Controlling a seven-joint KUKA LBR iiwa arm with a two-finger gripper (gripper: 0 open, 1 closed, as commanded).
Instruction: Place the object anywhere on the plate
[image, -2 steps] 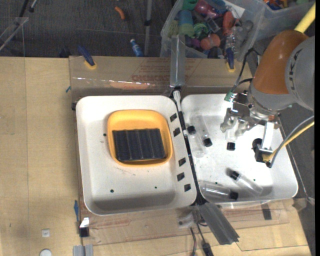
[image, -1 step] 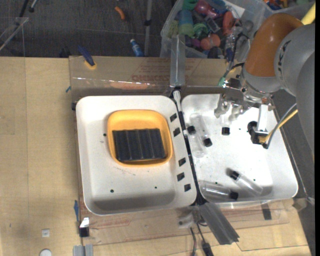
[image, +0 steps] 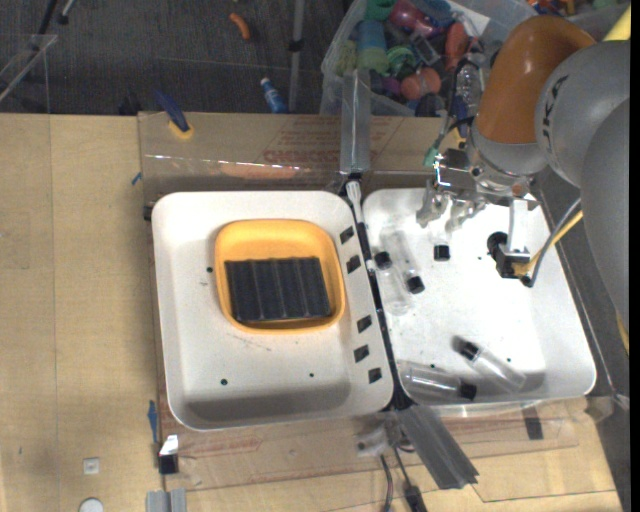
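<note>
Here the claw (image: 447, 213) hangs over the far edge of the right bin (image: 560, 300); whether it is apart or together, I cannot tell. The clear tubes (image: 490, 362) lie near the bin's near edge, well apart from the claw, and the orange plate (image: 280, 238) sits in the left bin (image: 185, 300).

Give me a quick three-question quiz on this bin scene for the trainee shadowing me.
1. True or false: the orange plate sits in the right bin.
2. What lies on the plate? A) a clear tube B) a dark ridged rectangular object C) nothing
3. Over which bin is the gripper?

Key
1. False: it sits in the left bin.
2. B.
3. Over the right bin, near its far edge, where several clear tubes with dark caps lie scattered.
</note>
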